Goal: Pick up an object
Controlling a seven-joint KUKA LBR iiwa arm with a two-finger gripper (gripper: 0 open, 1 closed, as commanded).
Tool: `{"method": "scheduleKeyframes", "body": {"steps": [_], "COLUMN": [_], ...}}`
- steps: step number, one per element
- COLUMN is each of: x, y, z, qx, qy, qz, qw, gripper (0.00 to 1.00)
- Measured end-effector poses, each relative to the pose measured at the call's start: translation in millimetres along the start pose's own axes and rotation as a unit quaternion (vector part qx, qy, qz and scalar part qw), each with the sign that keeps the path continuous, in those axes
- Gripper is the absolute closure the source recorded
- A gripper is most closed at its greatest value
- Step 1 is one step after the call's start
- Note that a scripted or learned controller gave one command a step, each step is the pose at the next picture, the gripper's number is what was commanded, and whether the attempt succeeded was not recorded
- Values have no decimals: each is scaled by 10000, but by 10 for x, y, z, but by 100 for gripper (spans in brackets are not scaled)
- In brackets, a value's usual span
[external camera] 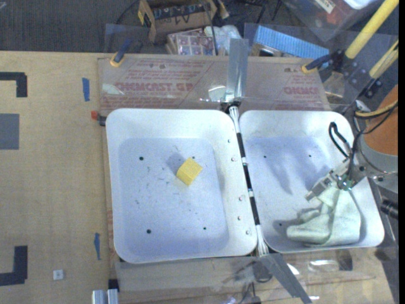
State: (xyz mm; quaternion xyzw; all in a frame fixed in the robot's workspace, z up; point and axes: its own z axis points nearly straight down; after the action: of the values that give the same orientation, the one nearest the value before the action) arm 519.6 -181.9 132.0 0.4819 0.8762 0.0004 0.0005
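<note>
A crumpled pale cloth (329, 223) lies in the front right corner of the right bin (285, 138). One end of it is drawn up in a peak to my gripper (329, 190), which is shut on that end just above the bin floor. The rest of the cloth still rests on the floor. A small yellow block (188, 171) sits alone near the middle of the left bin (126, 138), far from the gripper.
The arm, with its orange band (386, 135), and a black cable (338, 138) hang over the right bin's right wall. A ridge (243, 170) separates the two bins. Cardboard and clutter stand behind them.
</note>
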Motion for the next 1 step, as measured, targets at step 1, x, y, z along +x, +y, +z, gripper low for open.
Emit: {"method": "scheduleKeyframes", "body": {"steps": [1], "x": [404], "y": [455], "z": [-675], "qx": [-20], "qy": [-28], "qz": [-1984], "qw": [9801], "gripper": [0]}}
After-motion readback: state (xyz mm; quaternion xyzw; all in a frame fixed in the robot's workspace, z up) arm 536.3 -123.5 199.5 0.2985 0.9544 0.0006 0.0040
